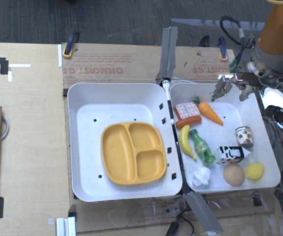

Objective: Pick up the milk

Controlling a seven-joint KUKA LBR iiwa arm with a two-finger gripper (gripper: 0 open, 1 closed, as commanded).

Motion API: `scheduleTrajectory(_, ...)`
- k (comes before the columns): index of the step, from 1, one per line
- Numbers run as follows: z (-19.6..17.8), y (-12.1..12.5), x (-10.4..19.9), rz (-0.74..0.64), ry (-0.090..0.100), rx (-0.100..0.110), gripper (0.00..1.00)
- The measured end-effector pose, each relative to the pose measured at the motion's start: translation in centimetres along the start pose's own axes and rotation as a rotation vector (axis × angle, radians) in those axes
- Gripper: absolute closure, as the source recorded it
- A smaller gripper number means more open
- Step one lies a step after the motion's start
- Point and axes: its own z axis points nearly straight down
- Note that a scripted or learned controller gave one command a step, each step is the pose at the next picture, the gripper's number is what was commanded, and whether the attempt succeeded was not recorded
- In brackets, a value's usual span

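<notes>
Milk carton (231, 154) lies in the right bin (259, 117) near its front right corner, between a green bottle (202, 147) and a small can (243, 136), with an egg (234, 174) and lemon (254, 170) in front. Gripper (234, 85) hangs over the bin's back edge, fingers apart, holding nothing. Left bin (82, 132) carries a yellow divided plate (133, 152).

Black-and-white milk carton (232, 154) (cow-patched), yellow tray (134, 152), green bottle (201, 147).
</notes>
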Motion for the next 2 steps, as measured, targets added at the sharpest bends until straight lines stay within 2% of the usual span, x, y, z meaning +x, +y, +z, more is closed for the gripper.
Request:
scheduleTrajectory(1, -0.7, 0.1, -0.1, 0.0, -0.001, 0.003, 1.0)
scheduleTrajectory(2, -6.6, -4.4, 3.6, 0.043, -0.001, -0.003, 1.0)
